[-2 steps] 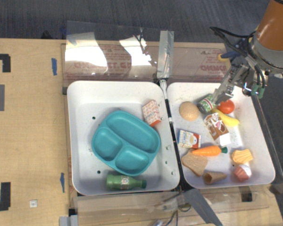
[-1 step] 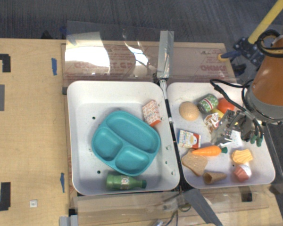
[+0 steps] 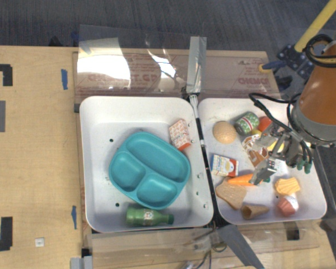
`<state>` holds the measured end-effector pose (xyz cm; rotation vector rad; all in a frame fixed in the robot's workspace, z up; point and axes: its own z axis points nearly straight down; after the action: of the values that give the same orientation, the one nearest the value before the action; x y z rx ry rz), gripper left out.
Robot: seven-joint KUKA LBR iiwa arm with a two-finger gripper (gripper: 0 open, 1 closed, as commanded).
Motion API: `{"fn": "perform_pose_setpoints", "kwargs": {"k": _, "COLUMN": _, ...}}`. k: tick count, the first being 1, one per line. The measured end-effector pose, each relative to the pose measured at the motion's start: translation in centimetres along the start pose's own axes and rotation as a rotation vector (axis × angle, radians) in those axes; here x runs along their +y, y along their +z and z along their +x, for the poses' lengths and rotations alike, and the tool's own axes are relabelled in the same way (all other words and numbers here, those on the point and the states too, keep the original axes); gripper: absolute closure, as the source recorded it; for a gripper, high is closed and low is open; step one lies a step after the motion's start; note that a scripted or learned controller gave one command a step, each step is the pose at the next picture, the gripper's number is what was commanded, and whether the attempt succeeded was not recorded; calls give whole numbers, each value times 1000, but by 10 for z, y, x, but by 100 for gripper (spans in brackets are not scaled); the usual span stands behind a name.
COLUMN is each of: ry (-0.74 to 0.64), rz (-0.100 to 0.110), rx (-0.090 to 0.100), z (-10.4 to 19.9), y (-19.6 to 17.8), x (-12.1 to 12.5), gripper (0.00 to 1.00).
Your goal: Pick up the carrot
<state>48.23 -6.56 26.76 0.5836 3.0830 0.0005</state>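
Just left of gripper (image 3: 263, 174) lies carrot (image 3: 240, 179)

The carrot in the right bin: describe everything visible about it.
The carrot is a small orange piece that looks like smooth toy plastic, lying flat and roughly level on the floor of the right bin, near its middle. Its left end points toward a small white and red carton; just below it sits a tan slice of bread. Its right end disappears under the pincer, which hangs right over it. Whether the pincer actually touches or grips the carrot cannot be told.
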Motion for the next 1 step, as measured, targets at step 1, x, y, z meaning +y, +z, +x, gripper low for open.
{"fn": "perform_pose_setpoints", "kwargs": {"k": 1, "ry": 192, "rz": 5, "rx": 13, "z": -8, "y": 154, "x": -38, "gripper": 0}}
